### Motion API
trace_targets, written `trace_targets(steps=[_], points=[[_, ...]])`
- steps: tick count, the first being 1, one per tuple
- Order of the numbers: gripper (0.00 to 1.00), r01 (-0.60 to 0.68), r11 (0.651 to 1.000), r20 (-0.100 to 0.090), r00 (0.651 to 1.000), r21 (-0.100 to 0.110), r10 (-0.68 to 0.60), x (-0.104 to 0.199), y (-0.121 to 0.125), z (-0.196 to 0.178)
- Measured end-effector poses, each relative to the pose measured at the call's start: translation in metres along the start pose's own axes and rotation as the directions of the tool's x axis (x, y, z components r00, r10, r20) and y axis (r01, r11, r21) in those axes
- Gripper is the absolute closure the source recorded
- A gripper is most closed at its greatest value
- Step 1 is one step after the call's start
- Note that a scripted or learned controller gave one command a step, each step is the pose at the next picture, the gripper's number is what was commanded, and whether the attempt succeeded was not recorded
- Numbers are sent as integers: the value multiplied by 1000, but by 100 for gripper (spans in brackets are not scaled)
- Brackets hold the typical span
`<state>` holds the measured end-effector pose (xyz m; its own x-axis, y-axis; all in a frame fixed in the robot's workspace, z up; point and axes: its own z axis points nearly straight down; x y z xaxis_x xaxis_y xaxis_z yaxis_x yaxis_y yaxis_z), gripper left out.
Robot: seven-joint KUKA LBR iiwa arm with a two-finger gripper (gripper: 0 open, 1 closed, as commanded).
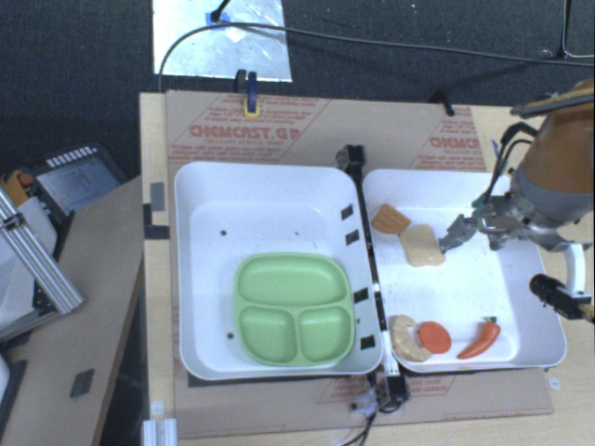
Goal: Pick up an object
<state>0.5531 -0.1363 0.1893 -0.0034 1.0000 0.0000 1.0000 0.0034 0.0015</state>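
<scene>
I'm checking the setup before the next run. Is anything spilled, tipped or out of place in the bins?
Nothing stands out. The green divided plate lies flat in the left bin. In the right bin, the toy foods lie loose on the floor, with the gripper beside the pale bread slice.

Tool (pixel 453 236) just right of a pale bread slice (pixel 422 246) in the right bin (pixel 530 295); green tray (pixel 293 307) in the left bin (pixel 200 277)
</scene>
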Motion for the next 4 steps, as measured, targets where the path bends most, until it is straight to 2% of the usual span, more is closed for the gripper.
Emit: trace_targets(steps=[2,3,4], points=[[0,-2,1000,-1,1000,2,2,10,-5,88],[0,-2,1000,-1,1000,2,2,10,-5,105],[100,-2,1000,1,1000,-1,2,10,-4,94]])
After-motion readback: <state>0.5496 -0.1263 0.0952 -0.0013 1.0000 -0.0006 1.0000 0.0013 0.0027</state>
